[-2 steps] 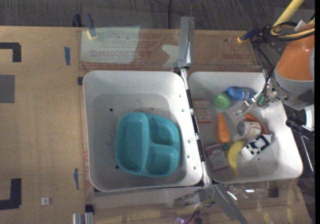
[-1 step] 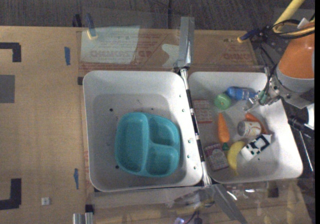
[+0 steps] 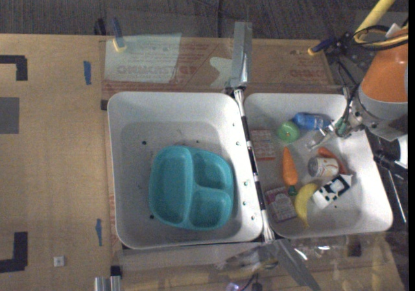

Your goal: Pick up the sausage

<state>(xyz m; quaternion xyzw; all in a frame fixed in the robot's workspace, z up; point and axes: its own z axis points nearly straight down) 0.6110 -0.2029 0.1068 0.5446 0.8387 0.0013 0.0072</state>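
Observation:
The sausage (image 3: 328,152) looks like a short reddish-orange piece in the right bin (image 3: 376,215). It lies against the top of a small tin can (image 3: 321,167) that partly hides it. My gripper (image 3: 327,135) hangs just above and behind it, near the bin's back right. It is open and nothing sits between its fingers. The grey arm with the orange band (image 3: 386,79) comes in from the right edge.
Also in the right bin are a green ball (image 3: 288,131), a blue bottle (image 3: 310,120), a carrot (image 3: 289,165), a banana (image 3: 304,201), a black-and-white block (image 3: 334,188) and a small reddish box (image 3: 283,206). A teal divided plate (image 3: 190,187) lies in the left bin (image 3: 130,121).

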